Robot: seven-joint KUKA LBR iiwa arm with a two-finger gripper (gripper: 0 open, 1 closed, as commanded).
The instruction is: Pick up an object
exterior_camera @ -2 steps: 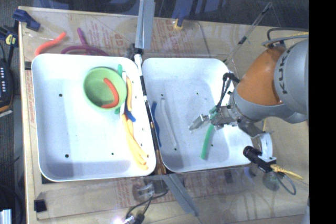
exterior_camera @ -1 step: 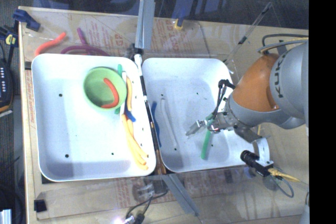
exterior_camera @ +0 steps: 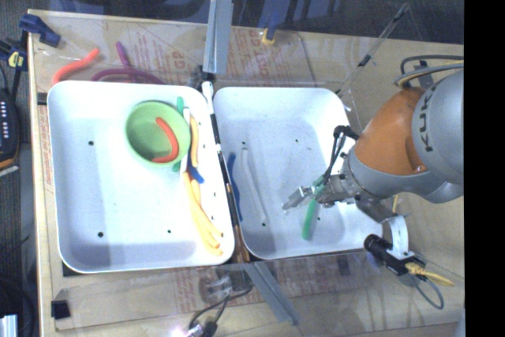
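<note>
- The end effector [exterior_camera: 304,200] sits low in the right bin [exterior_camera: 268,110], near its right wall, fingers closed around a green stick [exterior_camera: 308,221] that slants toward the bin's near edge.
- In the left bin [exterior_camera: 87,193], a green bowl [exterior_camera: 150,134] holds a red strip [exterior_camera: 167,140], just beside yellow pieces [exterior_camera: 201,213] along its right wall.

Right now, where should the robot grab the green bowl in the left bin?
Probably by the rim of the green bowl. It sits mouth up with a red curved piece inside, so the end effector could come straight down, one finger inside the wall and one outside. The left edge looks best; yellow and blue things crowd the right.
</note>
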